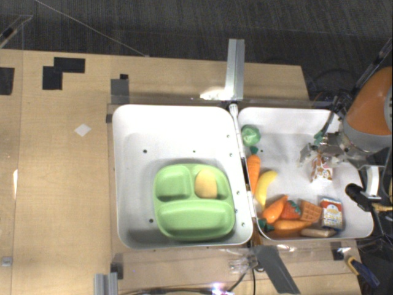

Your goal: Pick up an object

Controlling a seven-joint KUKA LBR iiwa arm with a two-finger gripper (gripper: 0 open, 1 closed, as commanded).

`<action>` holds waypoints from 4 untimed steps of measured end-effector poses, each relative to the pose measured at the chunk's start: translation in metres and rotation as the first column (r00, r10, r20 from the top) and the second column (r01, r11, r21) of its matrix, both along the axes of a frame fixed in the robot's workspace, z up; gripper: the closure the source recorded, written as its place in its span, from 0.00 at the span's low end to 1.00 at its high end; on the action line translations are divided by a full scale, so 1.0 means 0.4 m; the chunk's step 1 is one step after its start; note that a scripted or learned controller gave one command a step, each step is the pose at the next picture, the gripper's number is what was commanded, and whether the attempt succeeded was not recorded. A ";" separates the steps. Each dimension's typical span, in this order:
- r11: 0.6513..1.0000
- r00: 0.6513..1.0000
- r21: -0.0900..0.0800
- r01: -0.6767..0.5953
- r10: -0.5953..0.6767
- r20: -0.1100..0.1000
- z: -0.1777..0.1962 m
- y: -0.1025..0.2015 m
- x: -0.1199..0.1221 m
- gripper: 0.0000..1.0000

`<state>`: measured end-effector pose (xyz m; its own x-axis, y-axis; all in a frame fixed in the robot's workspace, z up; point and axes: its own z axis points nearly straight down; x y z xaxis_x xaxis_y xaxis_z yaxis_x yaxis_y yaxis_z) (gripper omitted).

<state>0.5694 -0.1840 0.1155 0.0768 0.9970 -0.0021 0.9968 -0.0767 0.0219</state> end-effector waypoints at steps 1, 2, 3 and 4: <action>0.999 0.998 0.000 0.054 -0.054 0.021 -0.020 -0.034 0.056 0.00; 0.999 0.998 -0.002 0.052 -0.052 0.020 -0.021 -0.042 0.120 0.00; 1.000 1.000 -0.005 0.018 -0.018 0.014 -0.022 -0.048 0.192 0.00; 0.997 0.996 -0.005 0.079 -0.079 0.029 -0.021 -0.042 0.181 0.00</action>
